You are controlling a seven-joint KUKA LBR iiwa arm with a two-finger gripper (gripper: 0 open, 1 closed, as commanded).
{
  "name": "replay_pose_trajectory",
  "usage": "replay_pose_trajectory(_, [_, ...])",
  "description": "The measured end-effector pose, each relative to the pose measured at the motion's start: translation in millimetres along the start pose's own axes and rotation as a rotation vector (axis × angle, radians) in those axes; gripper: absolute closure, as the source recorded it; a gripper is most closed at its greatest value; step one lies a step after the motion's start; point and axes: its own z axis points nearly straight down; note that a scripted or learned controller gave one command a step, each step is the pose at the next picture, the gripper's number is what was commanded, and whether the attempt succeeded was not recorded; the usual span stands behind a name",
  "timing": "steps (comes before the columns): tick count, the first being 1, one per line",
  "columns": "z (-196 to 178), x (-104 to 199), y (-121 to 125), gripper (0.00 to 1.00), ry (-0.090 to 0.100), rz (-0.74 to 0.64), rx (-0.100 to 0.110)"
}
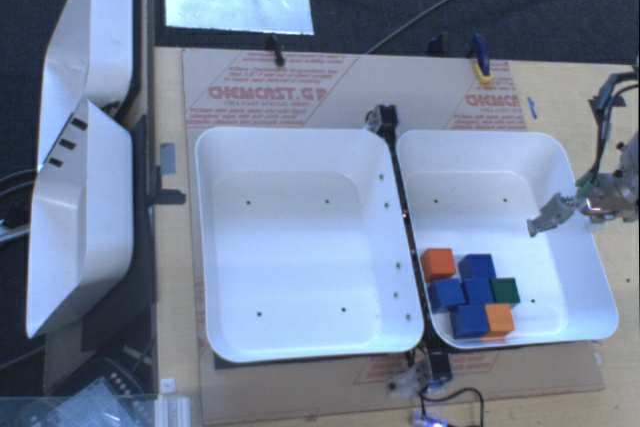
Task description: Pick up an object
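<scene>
Blue, orange and green blocks sit bunched in the near left corner of the right bin [560, 165], and one of them is what you have to lift. They look like small hard cubes, probably painted wood or plastic: light, stiff, unlikely to crush, with flat faces that give the pincer good purchase but smooth enough to slip if you catch only an edge.

The orange block [437, 263] at the far left of the cluster looks like your easiest pick. Its upper and left sides stand free, though it lies close to the bin's left wall. Take it across two opposite flat faces, square on, not across corners. The upper blue block [477, 267] is just beside it, the green block [505, 291] sits at the right edge of the bunch, and the second orange block [499, 319] lies nearest the front rim, touching or nearly touching the big blue block [468, 320]. The middle blues are hemmed in, so you would struggle to get fingers down around them.

The pincer [548, 215] hangs at the right side of that bin, apart from the blocks, with nothing in it; whether it is spread or closed you cannot tell from here. The left bin [300, 165] adjoins on the counter [300, 80].
</scene>
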Motion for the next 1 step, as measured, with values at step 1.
replay_pose_trajectory(1, [125.6, 14.4, -9.3, 0.00, -0.003, -0.001, -0.012])
